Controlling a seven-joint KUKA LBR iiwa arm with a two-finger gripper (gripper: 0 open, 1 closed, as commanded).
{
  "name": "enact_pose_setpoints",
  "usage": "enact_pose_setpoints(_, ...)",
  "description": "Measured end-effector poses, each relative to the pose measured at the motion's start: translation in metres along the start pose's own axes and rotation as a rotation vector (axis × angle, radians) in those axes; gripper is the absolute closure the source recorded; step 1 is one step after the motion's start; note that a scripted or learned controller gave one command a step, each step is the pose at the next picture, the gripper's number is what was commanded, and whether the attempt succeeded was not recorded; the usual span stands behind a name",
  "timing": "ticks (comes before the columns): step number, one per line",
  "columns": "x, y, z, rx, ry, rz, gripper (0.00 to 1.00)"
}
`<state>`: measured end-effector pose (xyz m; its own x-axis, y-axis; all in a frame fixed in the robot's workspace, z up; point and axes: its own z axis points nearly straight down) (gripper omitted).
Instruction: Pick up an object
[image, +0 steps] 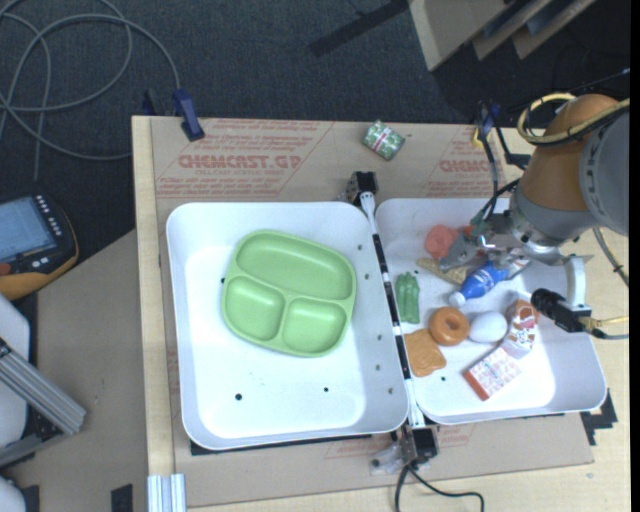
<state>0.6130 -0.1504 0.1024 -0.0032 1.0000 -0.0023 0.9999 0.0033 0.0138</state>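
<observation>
Across the middle of the frame I see the two white bins side by side on the bench: the left bin carries just a smooth green three-compartment plate, moulded plastic by its look, so I judge it the drop side; the right bin is the picking side, with all the small clutter. From the right edge the arm reaches down over that bin's upper part, and its gripper sits just above a blue-and-white bottle lying on its side, which I take for the target. I cannot tell how the hand is set. Below it lie a glossy ringed doughnut, a rounded white lump, a flat red-and-white packet and a soft-looking green piece by the divider
</observation>
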Motion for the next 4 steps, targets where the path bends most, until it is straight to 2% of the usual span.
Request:
enact_pose_setpoints(1,0.006,0.049,0.013,0.041,0.004,0.009,0.0)
enact_pose_setpoints(2,0.029,0.046,0.018,0.047,-0.009,0.015,0.0)
enact_pose_setpoints(3,0.029,0.044,0.009,0.06,-0.008,0.017,1.0)
enact_pose_setpoints(4,0.077,-0.006,-0.083,0.014,0.003,0.002,1.0)
